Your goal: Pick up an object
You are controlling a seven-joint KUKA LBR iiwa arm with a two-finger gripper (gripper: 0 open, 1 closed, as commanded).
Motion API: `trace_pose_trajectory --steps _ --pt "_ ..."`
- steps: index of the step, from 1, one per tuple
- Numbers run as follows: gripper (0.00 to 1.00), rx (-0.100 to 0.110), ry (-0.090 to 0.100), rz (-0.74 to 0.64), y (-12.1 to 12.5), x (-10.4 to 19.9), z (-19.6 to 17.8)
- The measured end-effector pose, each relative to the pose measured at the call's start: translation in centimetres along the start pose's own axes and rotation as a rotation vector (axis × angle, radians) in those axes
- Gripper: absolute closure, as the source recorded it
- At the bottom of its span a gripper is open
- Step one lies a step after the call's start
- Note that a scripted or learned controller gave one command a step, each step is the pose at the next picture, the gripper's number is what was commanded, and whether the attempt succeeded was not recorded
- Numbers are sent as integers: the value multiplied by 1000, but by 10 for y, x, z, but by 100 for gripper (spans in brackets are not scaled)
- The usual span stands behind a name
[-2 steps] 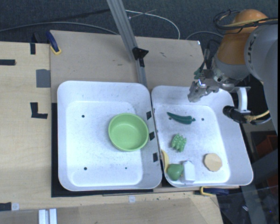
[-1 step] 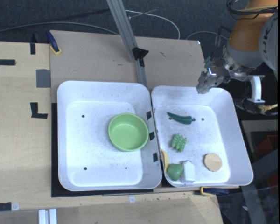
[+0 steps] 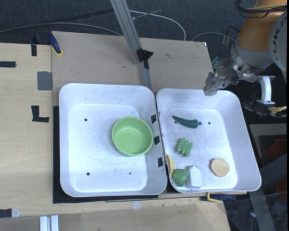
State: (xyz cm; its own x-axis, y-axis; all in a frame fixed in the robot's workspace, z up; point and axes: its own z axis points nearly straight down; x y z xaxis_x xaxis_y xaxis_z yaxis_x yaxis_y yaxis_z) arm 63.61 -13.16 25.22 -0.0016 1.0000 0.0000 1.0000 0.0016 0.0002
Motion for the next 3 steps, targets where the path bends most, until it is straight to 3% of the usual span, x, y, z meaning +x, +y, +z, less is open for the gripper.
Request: trace_pose_trajectory --steps 3 --pt "100 2 2 -6 -30 163 3"
